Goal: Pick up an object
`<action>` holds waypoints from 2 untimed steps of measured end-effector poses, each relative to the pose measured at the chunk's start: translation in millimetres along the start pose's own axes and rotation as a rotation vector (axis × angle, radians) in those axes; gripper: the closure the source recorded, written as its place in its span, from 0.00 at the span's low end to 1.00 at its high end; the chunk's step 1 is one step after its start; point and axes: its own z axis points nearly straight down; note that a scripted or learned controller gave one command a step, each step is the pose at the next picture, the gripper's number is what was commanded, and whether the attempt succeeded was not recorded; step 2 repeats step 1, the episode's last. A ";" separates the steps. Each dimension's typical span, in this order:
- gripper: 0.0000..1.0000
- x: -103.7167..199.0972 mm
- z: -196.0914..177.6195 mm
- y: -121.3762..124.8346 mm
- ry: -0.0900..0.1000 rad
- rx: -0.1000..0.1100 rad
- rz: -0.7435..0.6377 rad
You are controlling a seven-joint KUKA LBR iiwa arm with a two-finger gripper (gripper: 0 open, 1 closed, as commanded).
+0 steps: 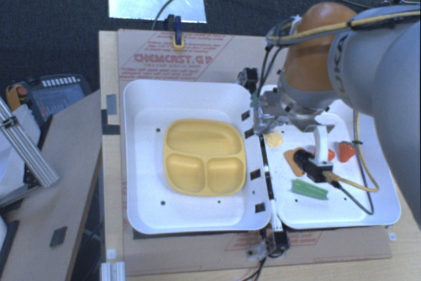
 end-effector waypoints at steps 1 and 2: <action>1.00 55.5 -12.9 5.2 0.001 0.000 -0.002; 1.00 55.5 -12.9 5.2 0.001 0.000 -0.002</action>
